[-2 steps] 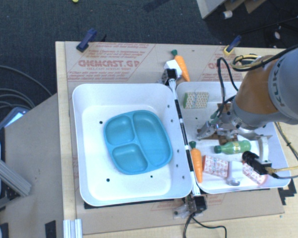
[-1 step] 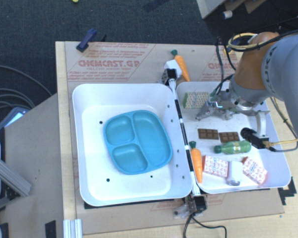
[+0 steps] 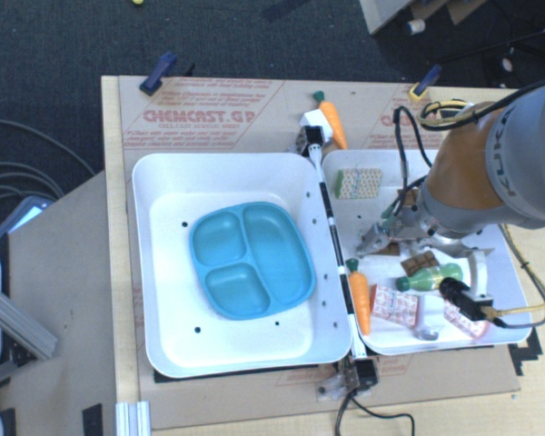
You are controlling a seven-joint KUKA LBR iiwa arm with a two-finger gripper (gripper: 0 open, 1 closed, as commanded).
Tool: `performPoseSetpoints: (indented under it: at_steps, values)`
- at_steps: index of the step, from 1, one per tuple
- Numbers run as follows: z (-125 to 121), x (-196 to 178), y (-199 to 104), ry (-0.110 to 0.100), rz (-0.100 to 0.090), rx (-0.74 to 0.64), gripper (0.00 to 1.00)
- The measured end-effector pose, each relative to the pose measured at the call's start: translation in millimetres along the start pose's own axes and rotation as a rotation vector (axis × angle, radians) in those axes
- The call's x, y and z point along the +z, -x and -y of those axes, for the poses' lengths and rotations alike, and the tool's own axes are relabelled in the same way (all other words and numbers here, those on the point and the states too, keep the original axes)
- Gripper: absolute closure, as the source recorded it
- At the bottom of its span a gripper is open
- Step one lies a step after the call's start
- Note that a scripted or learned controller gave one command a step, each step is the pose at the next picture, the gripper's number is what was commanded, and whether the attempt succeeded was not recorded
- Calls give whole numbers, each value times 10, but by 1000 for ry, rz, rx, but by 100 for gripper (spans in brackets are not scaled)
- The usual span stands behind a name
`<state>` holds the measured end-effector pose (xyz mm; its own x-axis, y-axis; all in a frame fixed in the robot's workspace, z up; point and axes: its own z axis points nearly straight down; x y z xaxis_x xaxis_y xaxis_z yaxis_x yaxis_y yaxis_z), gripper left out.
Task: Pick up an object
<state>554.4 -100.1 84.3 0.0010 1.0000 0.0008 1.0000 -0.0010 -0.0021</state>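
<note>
My gripper (image 3: 382, 234) hangs low over the middle of the right bin (image 3: 507, 243), under the grey arm with its orange band (image 3: 459, 166). Just right of it lie a brown block (image 3: 421, 263) and a green bottle (image 3: 432, 278) on its side. An orange carrot (image 3: 360, 303) rests along the bin's left wall, with a red-and-white patterned packet (image 3: 396, 307) beside it. A pale checkered pad (image 3: 359, 183) sits at the bin's far left corner. Nothing can be seen held in the gripper.
The left bin (image 3: 154, 243) holds a blue divided plate (image 3: 252, 259). A second carrot (image 3: 331, 123) lies on the bench behind the bins. A pink packet (image 3: 464, 322) and a small metal piece (image 3: 426, 334) lie near the right bin's front edge. Black cables (image 3: 409, 143) loop by the arm.
</note>
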Motion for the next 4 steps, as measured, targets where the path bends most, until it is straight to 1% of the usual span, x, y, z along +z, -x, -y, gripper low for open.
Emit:
performPoseSetpoints:
  at_steps: [1, 2, 3, 4]
  values:
    - [-387, -5, 126, 2, 1, -1, 0]
    - [-36, 0, -81, -1, 0, -1, 0]
    - [-357, -4, -6, 3, 1, -1, 0]
    - [-20, -1, -49, -1, 0, -1, 0]
